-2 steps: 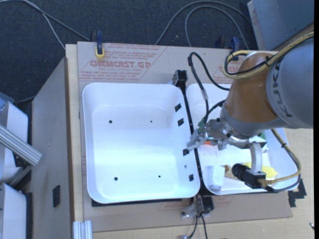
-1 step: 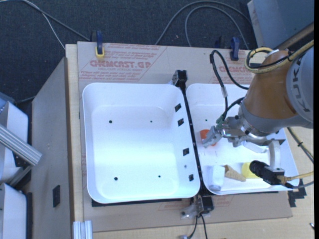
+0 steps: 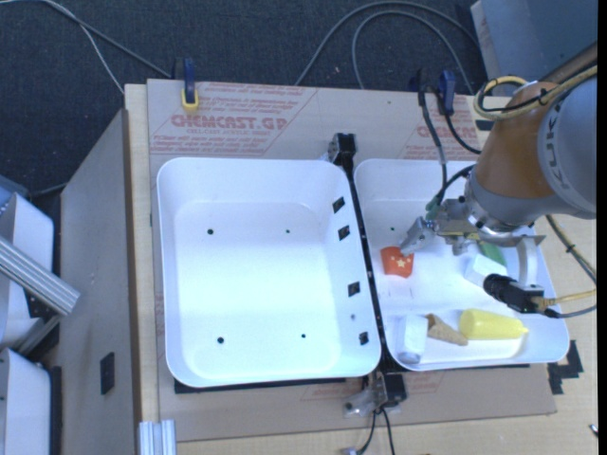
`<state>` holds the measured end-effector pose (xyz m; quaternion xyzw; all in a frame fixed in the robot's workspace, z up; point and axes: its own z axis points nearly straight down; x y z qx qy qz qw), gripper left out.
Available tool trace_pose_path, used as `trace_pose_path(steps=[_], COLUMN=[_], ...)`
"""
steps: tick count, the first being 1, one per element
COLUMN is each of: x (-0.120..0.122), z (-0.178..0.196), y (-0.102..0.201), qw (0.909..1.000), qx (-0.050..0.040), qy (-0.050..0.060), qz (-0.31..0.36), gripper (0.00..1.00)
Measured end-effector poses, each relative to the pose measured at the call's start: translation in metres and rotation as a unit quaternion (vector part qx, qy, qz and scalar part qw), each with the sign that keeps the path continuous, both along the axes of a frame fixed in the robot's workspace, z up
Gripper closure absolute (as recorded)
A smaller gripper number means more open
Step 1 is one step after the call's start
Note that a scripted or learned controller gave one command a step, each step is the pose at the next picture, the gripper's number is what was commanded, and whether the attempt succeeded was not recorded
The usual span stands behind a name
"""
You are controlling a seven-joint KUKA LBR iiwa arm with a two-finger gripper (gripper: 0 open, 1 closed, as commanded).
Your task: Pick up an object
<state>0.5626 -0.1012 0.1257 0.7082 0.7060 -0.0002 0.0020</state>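
An orange block and yellow object are seen lower right; the gripper, state indiscernible, is poised beside the block.

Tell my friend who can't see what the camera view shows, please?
A grey robot arm with an orange band reaches from the right over the right white bin, its gripper just above a small orange-red object. A yellow object and a tan piece lie near that bin's front edge, beside the left white bin.
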Motion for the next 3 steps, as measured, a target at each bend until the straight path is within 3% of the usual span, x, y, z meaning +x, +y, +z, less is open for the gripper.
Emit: trace_pose_path(steps=[1, 2, 3], x=[-0.045, 0.014, 0.058], z=[-0.043, -0.04, -0.04], y=[0.01, 0.01, -0.044], qw=[1.0, 1.0, 1.0], qx=[0.003, 0.0011, -0.0002], qy=[0.004, -0.001, -0.001], qz=[0.001, 0.003, 0.001], gripper=[0.0, 0.0, 0.0])
